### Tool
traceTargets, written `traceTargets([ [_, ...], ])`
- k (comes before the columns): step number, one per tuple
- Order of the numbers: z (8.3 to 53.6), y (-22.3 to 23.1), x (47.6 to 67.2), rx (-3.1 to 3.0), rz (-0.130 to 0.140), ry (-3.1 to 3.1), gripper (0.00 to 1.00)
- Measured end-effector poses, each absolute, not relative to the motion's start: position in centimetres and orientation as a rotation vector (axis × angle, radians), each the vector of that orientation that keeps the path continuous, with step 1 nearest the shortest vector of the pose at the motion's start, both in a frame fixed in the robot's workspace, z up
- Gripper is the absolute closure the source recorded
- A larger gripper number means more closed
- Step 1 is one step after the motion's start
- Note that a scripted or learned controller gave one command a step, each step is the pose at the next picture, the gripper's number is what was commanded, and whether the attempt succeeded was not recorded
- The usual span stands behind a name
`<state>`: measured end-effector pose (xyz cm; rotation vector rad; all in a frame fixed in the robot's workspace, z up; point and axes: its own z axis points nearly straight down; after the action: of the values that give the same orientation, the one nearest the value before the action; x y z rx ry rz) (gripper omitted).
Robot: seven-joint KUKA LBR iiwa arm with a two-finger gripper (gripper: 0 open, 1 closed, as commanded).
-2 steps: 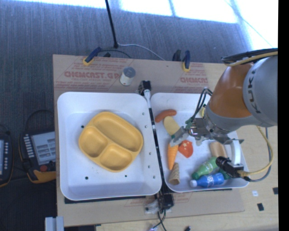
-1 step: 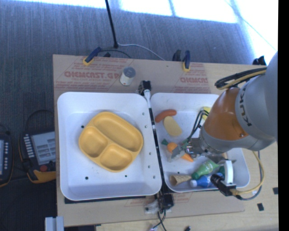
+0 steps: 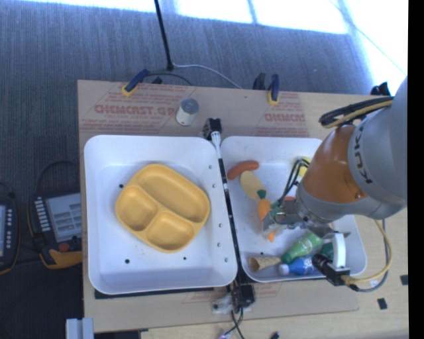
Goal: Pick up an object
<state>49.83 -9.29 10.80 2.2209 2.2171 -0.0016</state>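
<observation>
Within the right bin (image 3: 233,198), a sausage (image 3: 242,168), carrot (image 3: 264,209), bottle (image 3: 302,246) and cone (image 3: 264,263) are held; the yellow tray (image 3: 162,207) is held by the left bin (image 3: 99,218). Whether the fingers (image 3: 273,224) are apart cannot be told.

Bright daylight from the top of the view burns a blown-out patch across the carpet (image 3: 265,10) at the upper edge, washes the white bins (image 3: 99,159) nearly featureless, leaves soft, faint shadows beneath the yellow tray (image 3: 162,206), and the whole picture is slightly soft and grainy.

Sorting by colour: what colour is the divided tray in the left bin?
Yellow; the camera view shows the divided tray clearly.
</observation>
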Motion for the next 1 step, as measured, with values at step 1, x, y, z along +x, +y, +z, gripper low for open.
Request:
traceTargets([
  [1,11.42,-9.35,57.9,2.22,-0.001,2.222,1.0],
])
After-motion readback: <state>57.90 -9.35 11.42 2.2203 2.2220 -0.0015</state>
